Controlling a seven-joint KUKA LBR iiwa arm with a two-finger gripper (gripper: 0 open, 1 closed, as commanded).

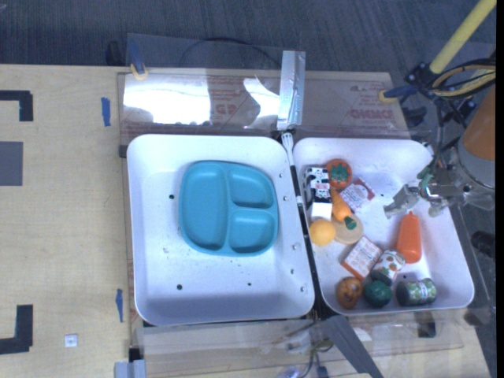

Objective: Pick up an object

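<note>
Two shallow white bins sit side by side on the bench. The left bin (150, 235) carries a blue divided plate (229, 208) with three compartments, lying flat near its middle. The right bin (457, 266) holds a scatter of small toy foods. The grey arm (479, 136) comes in from the right edge with its orange band showing, and the gripper (415, 198) hangs over the right half of that bin, just above an orange carrot-shaped toy (409, 238). Its metal fingers (402, 201) look spread apart with nothing between them, though blur keeps the exact gap unclear, and whether they touch the carrot cannot be told. Along the bin's left side lie a black-and-white carton (318, 186), a red tomato-like piece (339, 171), a small orange carrot piece (341, 209), a yellow lemon-like ball (321, 232) and a tan round piece (350, 227). Toward the near edge are a red-and-white packet (361, 255), a brown-orange ball (349, 290), a dark green ball (377, 293) and a green can on its side (416, 290).
</note>
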